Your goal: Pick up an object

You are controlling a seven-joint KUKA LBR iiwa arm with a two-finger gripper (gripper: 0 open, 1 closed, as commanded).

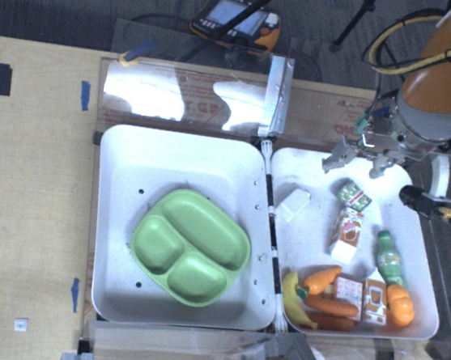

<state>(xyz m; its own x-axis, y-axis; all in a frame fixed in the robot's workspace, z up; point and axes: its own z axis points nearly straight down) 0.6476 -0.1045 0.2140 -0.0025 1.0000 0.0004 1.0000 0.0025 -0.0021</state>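
From the overhead camera I saw the gripper (pixel 360 161) hanging over the far end of the right bin (pixel 429 318), its two fingers (pixel 338 159) spread apart with nothing between them. Nothing had been picked up; I judged the arm was in the approach step, above the goods rather than down among them.

The candidates all lay in that right bin. Closest to the gripper was a small green-and-white carton (pixel 355 196), just on the near side of the fingers, and touching its lower end a taller white-and-red carton (pixel 348 233). Beside those stood a green bottle (pixel 389 257) lying on its side. At the near end sat a crowded heap: a banana (pixel 292 300), a carrot (pixel 322 280), two small juice boxes (pixel 360 297) and an orange fruit (pixel 400 307), all pressed together. A pale white block (pixel 292 202) lay apart near the bin's left wall.

The left bin (pixel 117 202) held a green divided tray (pixel 191 247).

My reckoning was that the next move called for shifting slightly towards the green-and-white carton, lining the fingers across its narrow sides, then descending. The neighbouring carton touching it could foul one finger.
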